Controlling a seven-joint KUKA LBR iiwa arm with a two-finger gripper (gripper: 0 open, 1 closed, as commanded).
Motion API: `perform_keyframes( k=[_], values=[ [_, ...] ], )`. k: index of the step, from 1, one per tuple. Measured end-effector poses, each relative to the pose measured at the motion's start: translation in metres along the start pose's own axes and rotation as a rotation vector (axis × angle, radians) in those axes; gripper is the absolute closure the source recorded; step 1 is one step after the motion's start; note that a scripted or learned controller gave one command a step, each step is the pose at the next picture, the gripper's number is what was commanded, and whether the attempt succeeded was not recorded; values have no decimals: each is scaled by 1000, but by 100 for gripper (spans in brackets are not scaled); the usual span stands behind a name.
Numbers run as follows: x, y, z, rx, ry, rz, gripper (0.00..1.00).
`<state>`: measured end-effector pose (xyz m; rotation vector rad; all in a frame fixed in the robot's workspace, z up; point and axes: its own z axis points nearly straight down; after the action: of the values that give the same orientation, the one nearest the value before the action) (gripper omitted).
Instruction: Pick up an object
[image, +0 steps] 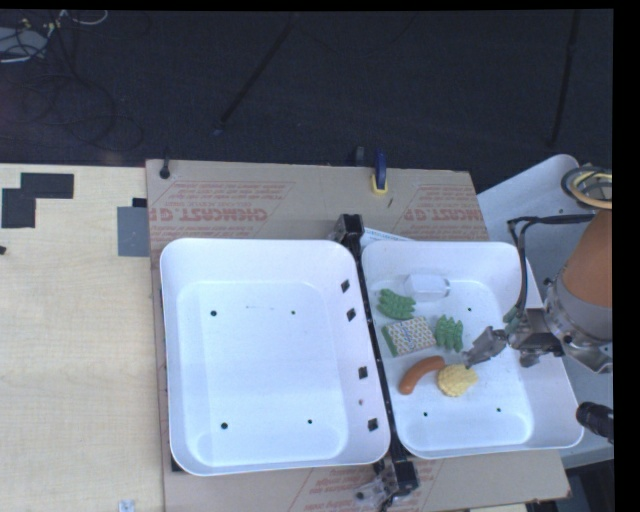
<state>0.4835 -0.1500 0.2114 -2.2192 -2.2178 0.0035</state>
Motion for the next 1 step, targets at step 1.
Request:
perform_keyframes(
  k=[1],
  values=[
    [10, 100, -277, -22, -6, -4, 0]
  ],
)
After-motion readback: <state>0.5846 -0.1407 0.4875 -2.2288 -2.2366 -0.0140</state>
